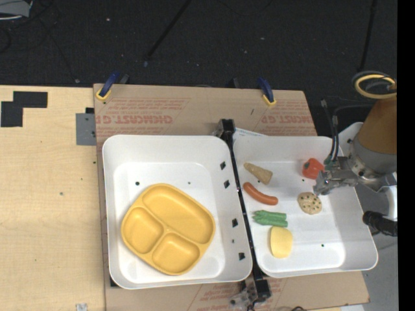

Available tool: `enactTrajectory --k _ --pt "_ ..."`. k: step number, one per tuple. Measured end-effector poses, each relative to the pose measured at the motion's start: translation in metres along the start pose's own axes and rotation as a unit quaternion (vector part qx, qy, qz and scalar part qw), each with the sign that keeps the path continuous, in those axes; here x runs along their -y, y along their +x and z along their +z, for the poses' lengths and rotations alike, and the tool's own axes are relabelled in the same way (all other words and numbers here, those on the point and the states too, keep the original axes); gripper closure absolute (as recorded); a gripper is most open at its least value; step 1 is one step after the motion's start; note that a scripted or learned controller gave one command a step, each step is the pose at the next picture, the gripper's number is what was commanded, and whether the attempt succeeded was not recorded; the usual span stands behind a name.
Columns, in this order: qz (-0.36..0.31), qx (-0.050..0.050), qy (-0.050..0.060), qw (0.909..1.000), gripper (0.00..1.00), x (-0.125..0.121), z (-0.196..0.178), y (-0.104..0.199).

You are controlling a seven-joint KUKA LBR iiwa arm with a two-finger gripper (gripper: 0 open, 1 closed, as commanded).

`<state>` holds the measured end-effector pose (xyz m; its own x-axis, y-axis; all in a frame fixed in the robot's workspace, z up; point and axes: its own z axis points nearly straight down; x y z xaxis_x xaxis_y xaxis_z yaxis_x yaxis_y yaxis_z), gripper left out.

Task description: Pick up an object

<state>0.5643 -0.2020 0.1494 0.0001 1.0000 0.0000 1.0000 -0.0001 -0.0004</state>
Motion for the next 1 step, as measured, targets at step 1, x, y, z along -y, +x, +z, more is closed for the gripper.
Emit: enactTrajectory --k 1 --pt "0.000 0.001 -0.002 1.0000 1.00 -0.0029 -0.0623 -0.0023"
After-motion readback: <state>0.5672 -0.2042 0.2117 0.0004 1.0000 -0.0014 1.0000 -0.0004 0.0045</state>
